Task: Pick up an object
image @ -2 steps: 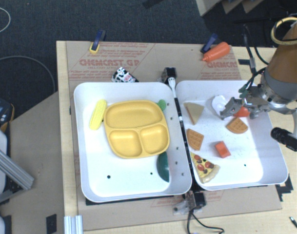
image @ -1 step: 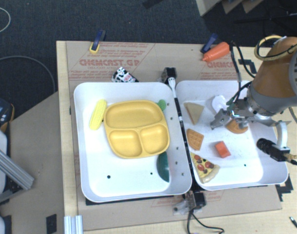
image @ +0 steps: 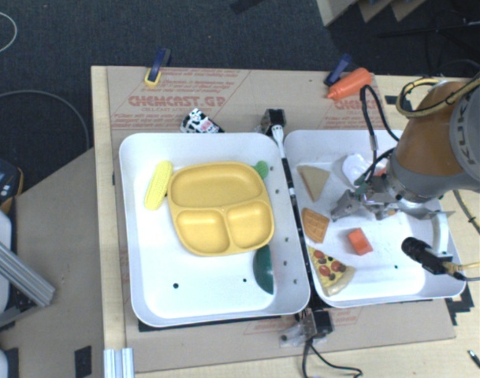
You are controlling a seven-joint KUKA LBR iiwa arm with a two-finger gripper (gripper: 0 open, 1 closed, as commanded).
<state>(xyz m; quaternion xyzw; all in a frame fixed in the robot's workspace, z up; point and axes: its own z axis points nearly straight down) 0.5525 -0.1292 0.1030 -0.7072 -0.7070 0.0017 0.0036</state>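
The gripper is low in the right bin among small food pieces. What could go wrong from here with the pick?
1. The gripper sits between the waffle, the tan wedge and the red block; it may push one aside rather than grasp it.
2. The waffle lies flat, and so does the pizza slice, so they may slip out.
3. The waffle is near the bin wall, which could block a finger.

The bare counter [image: 247, 93] behind the two bins carries red printed lettering. On the left it reads roughly "CHEMCAST GP", with smaller red lines above and below too small to read. Similar red print on the right is illegible.
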